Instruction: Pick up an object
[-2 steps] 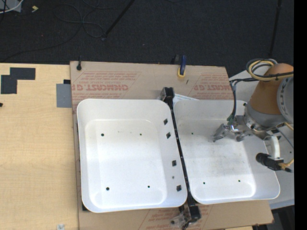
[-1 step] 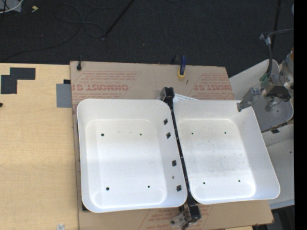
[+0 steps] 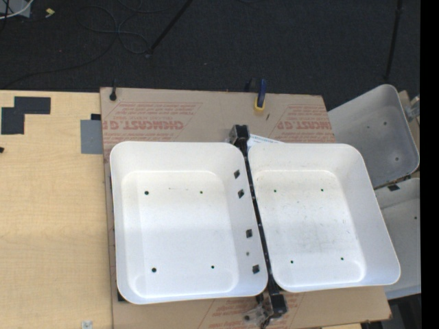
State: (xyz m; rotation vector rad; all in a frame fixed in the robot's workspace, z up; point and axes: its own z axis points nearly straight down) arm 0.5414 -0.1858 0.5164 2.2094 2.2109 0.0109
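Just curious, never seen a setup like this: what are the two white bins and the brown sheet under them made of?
The left bin and right bin look like moulded plastic: smooth, slightly glossy white, with rounded corners and soft highlights. The brown sheet looks like matte corrugated cardboard, judging by its dull tan face and printed red lettering. The bench beside it appears to be pale wood or wood-look laminate; the view leaves that open.

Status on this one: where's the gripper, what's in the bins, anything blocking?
Two white bins side by side on the cardboard sheet: left bin, right bin. Black clips along the seam between them. Blue-and-yellow clamp at the sheet's far edge.
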